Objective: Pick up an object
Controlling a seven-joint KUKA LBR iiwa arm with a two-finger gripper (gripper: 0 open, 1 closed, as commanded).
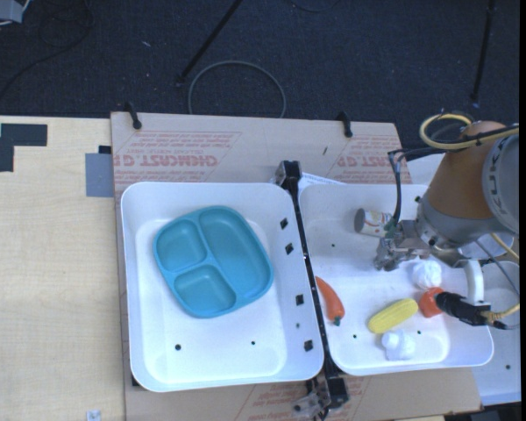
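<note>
- Far off to my hand's left the blue divided plate (212, 260) lies flat in the left bin (149, 340), well apart from me; nothing there is in my reach for now
- Nearer, still left of my hand and toward the camera, the orange pepper (330, 298) rests against the black divider (303, 274) of the right bin (473, 353)
- My gripper (391, 253) hangs low over the right bin's floor; I cannot tell how it is set, and I see nothing caught in it
- Just behind my hand lies a small grey cylinder (368, 220), the closest candidate, I judge
- In front and to the right lie the yellow corn (393, 315) and white lumps (398, 345), loose and separate
- White bins sit on cardboard (202, 152) over a pale wooden bench (44, 270); dark carpet (114, 42) with cables lies beyond
</note>
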